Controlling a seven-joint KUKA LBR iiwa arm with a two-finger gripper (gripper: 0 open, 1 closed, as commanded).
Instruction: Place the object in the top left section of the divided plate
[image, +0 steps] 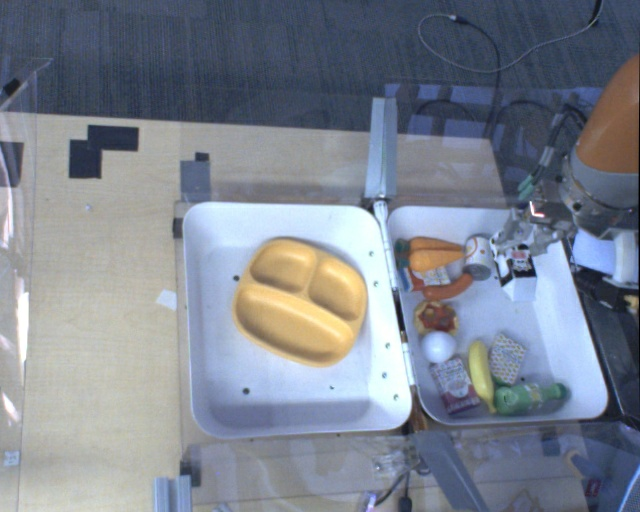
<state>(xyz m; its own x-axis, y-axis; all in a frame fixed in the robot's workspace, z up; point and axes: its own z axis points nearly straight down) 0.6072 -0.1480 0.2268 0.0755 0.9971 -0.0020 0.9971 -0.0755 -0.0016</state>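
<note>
A yellow divided plate (300, 298) lies in the left bin (215, 390), with two small sections at the back and one long section at the front. All three sections hold nothing. My gripper (517, 255) hangs over the back of the right bin (570, 330), just right of a small grey can (479, 256). Beside the can lie a carrot (432, 258) and a red sausage (445, 286). I see nothing held between the fingers.
The right bin also holds a white ball (437, 347), a banana (481, 371), a green bottle (525, 398), a red packet (455, 385), a patterned packet (507, 356) and a red-yellow toy (436, 316). A metal divider (380, 150) runs between the bins.
</note>
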